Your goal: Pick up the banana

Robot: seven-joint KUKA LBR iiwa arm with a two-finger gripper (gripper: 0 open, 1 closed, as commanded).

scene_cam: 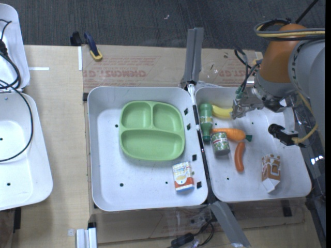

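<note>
The yellow banana (221,111) lies near the back left of the right bin (289,187), beside a green bottle (206,119). Its right end passes under my gripper (239,109), which hangs low over that end, at the bin's back middle. The arm's orange band and grey wrist rise behind it to the right. Whether anything sits between the fingers is hidden from this angle.
In the right bin lie an orange carrot (231,134), a small green-lidded jar (221,143), a red-orange sausage (239,156) and a brown-white carton (271,171). The left bin (103,185) holds a green divided plate (152,130) and a small snack box (182,176).
</note>
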